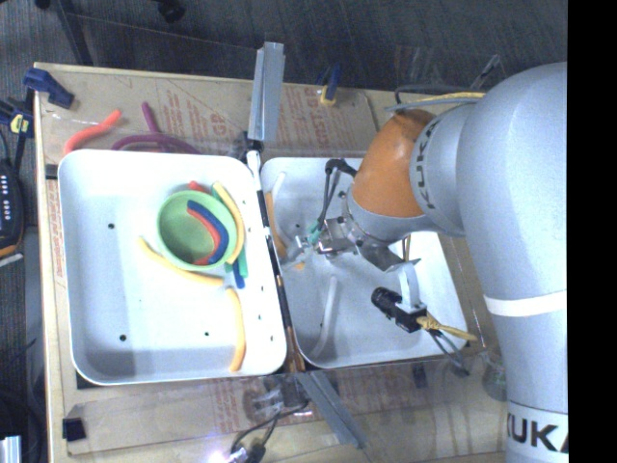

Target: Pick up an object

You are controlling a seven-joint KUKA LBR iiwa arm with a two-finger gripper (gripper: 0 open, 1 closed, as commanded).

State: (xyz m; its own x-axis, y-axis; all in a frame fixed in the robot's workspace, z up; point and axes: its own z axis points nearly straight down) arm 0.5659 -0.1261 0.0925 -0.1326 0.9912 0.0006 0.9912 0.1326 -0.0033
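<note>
camera view: bowl (179,228) apart from gripper (305,248)

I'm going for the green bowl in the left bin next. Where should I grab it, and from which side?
Take the green bowl by the left part of its rim, coming straight down so the grip straddles the thin wall. It sits open side up, and that stretch of rim looks bare, while a yellow strip and a blue strip crowd its right side.
</note>
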